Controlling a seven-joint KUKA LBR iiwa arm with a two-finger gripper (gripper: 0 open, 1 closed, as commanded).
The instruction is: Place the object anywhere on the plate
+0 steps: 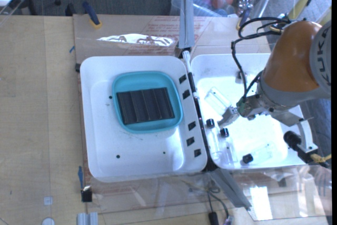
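The two-finger gripper [227, 116] is hanging low over the right shallow white bin [247, 163], near its left side, though whether it is parted or closed cannot be told — the glare is washing out the detail. Around it, small dark objects [225, 132] are lying scattered on the bin floor, one just below the gripper, another [247, 158] nearer the front wall. The grey arm with its orange band [295, 52] is reaching in over the bin's right half. Across the dividing wall, the teal rounded-square plate [145, 81] is sitting in the left white bin [105, 166], carrying a dark ribbed rectangular block [145, 105] — well apart from the gripper.
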